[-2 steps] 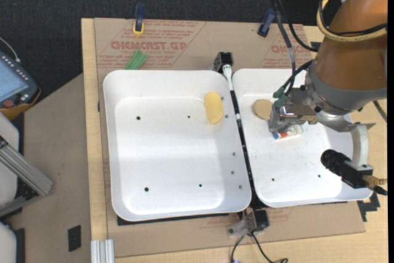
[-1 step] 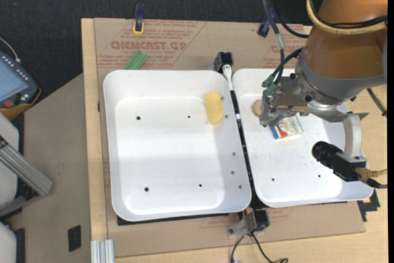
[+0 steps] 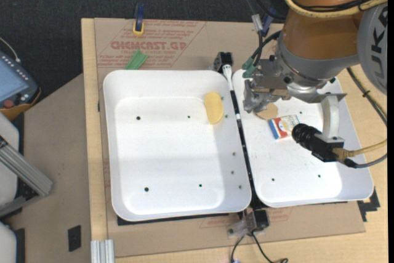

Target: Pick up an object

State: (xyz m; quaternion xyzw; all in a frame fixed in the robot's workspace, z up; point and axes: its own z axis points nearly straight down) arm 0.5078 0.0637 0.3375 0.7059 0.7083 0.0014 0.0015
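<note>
A yellow oval object lies in the left bin, near its right wall. In the right bin a small white, blue and red box lies flat at the back. Just left of the box, a tan rounded object peeks out from under the gripper. My gripper hangs low over the back left part of the right bin, right above the tan object. The wrist hides most of that object, and I cannot tell whether anything is held.
Both bins rest on a cardboard sheet. A blue clamp and a green strip sit at its back edge. A black clip stands where the two bins meet at the back.
</note>
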